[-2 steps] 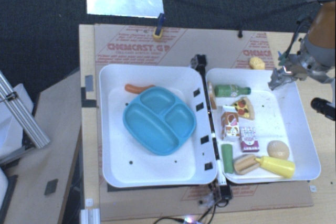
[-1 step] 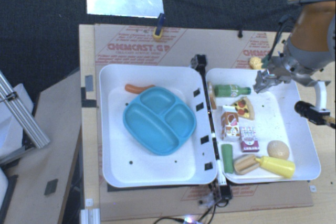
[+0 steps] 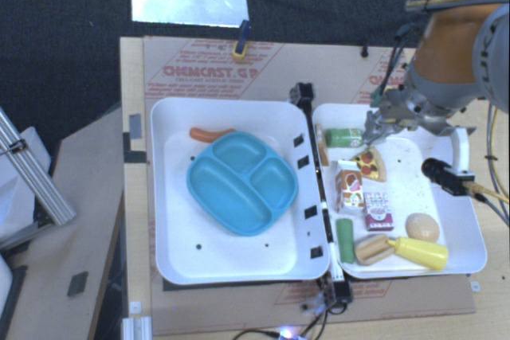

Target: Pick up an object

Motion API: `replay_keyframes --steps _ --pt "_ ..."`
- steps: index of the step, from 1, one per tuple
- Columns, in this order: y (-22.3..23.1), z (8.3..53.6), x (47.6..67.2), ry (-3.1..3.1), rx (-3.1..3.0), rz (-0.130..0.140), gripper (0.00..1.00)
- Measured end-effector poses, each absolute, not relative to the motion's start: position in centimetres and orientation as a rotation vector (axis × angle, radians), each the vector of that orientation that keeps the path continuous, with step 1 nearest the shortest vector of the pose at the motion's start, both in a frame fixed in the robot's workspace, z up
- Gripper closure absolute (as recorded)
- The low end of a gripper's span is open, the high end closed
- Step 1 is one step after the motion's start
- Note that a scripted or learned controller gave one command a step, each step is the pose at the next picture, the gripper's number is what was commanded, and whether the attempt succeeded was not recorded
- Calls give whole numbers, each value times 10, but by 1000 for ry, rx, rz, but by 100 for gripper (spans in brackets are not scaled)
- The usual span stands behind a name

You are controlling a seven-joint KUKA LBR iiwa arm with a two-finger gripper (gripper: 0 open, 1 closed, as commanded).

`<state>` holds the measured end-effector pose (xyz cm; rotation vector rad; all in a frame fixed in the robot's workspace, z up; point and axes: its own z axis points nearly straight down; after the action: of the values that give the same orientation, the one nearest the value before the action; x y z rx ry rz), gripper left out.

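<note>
The gripper hangs over the far end of the right bin, just above a small green can lying on its side and a pizza slice toy just near of it; whether its fingers are spread or closed cannot be told from this view. The can is the likeliest target: it looks light, stiff and smooth, so it may roll or slip, and would best be pinched across its round body at mid-length. The bin's left wall crowds it on one side. Nearer lie a small carton, a red packet, a green stick, a hot dog, a yellow bottle and an egg-like ball. The left bin holds a blue divided plate and an orange sausage.
</note>
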<state>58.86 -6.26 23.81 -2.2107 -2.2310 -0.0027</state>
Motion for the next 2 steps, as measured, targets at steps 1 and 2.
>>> replay_keyframes --steps 1,2 --pt "-22 234 587 -2230 -2213 -2 100" --pt "-31 215 584 -2222 -2221 1 100"
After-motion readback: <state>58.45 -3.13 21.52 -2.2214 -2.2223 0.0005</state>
